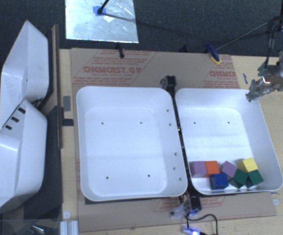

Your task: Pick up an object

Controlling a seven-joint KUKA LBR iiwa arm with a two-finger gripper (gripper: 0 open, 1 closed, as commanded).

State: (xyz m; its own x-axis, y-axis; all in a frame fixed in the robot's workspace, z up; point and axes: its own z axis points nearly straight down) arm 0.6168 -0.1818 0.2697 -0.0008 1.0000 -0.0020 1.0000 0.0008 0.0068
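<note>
Several small blocks lie bunched in the near right corner of the right bin [215,131]: a purple one [198,168], an orange one [212,167], a lilac one [228,169], a blue one [219,181], a yellow one [249,164] and two green ones [239,178]. My gripper [259,87] hangs at the far right, over that bin's back right corner and well away from the blocks. Nothing shows in it.
The left bin [127,141] sits beside the right one, with a black clip [169,81] at the back where they meet. Spare white bins [21,116] lean at the far left. A metal sheet [101,13] lies behind the bench, and a blue-yellow clamp [213,54] holds the cardboard base.
</note>
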